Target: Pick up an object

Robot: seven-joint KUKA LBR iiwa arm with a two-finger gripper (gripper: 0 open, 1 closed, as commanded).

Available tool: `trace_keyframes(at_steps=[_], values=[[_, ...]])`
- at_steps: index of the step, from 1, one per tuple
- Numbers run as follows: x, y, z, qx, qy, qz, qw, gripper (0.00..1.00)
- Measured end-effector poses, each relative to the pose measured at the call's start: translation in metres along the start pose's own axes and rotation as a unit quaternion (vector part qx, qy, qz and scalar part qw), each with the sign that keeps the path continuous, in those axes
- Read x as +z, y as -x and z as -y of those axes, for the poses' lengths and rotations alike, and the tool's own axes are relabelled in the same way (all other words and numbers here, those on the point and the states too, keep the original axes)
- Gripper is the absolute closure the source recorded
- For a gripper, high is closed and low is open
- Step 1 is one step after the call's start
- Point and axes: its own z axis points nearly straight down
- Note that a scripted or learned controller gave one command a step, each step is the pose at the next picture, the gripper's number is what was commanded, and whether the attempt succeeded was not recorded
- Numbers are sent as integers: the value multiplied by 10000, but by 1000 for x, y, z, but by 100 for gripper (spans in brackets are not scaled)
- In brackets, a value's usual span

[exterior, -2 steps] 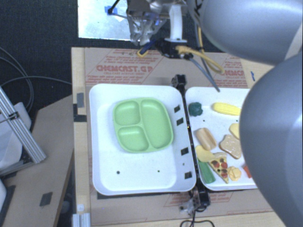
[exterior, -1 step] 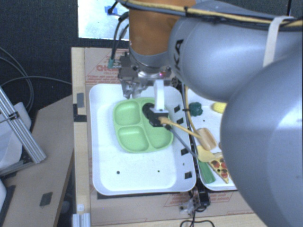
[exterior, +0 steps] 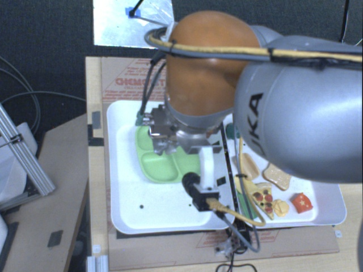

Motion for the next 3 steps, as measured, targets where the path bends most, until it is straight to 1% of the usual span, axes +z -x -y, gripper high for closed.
trace_keyframes(at_steps=[1, 2, 3], values=[[136, 93, -180, 86, 33, 42, 9999, 100], [116, -4, -134, -15, 15, -5, 10000, 100], [109, 2, -69, 23, -12, 19, 10000, 100]])
